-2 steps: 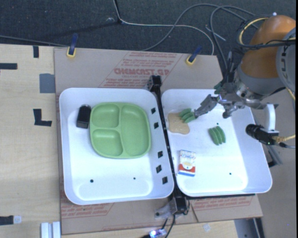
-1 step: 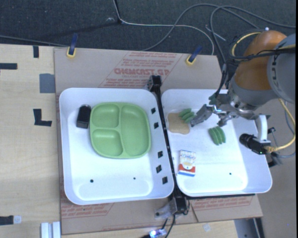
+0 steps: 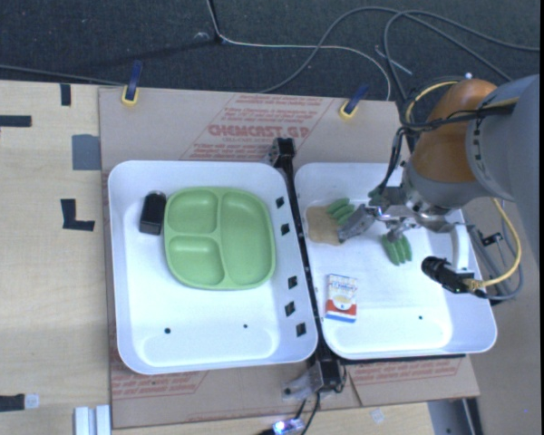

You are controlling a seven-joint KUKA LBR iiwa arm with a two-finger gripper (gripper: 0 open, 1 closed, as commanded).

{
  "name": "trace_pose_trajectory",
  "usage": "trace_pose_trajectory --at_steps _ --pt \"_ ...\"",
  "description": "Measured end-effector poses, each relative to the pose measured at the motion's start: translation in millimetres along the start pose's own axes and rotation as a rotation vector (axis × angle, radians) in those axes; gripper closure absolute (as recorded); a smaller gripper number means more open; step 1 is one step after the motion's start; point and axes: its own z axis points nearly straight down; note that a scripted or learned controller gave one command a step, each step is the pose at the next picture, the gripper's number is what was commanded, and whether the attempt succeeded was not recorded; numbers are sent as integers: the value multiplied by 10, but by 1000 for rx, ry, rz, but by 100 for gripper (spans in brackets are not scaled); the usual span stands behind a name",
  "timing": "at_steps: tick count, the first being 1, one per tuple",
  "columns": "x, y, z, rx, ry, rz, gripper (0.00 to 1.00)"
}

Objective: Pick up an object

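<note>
Small carton [image 3: 342,298] nearest; jaws [image 3: 355,227] (state unclear) over tan piece [image 3: 321,224], green beans [image 3: 341,210].

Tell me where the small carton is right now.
The carton lies flat in the right bin, near its front-left part beside the divider, below the tan item and apart from the gripper.

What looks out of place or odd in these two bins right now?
Nothing looks spilled or broken. The green divided plate lies flat in the left bin with a small black object beside it. In the right bin, the small carton lies flat and slightly askew, while the gripper sits over green and tan items.
</note>
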Motion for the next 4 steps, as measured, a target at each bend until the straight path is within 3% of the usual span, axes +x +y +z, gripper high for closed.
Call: trace_pose_trajectory --at_steps 1,2,4 --pt "7 4 430 -6 -1 -1 0" --pt "2 12 300 -8 -2 -2 100" --pt "-117 -20 -776 -10 -1 1 100"
